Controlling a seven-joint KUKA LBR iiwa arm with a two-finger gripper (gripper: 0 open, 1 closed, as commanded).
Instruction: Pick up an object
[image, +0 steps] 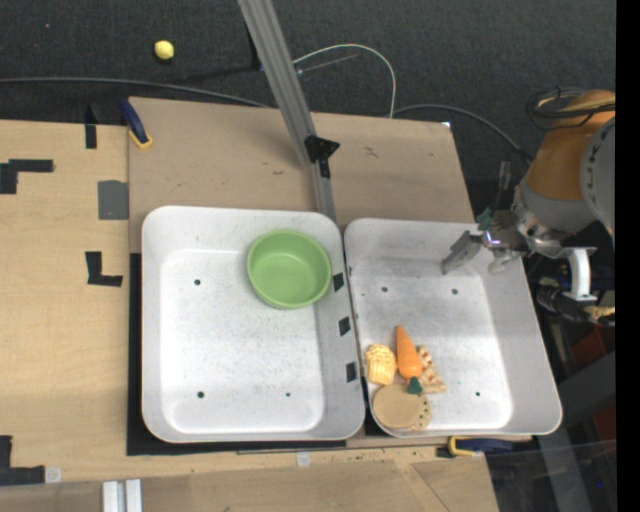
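Observation:
My gripper (478, 258) hangs over the upper right part of the right bin (500, 340), open, with nothing between its fingers. An orange carrot (406, 352) lies near the bin's lower left. Beside the carrot sit a yellow corn-like piece (380, 364), a round tan disc (400, 409) and a pale ridged piece (430, 374), partly under the carrot. These lie well below and to the left of the gripper. A green bowl (289, 268) stands in the upper right of the left bin (190, 350).
A grey metal pole (285, 80) slants down from the top to a black clamp (321, 150) between the bins. Cables loop behind the right bin. A yellow ball (164, 49) lies on the dark floor at the far left.

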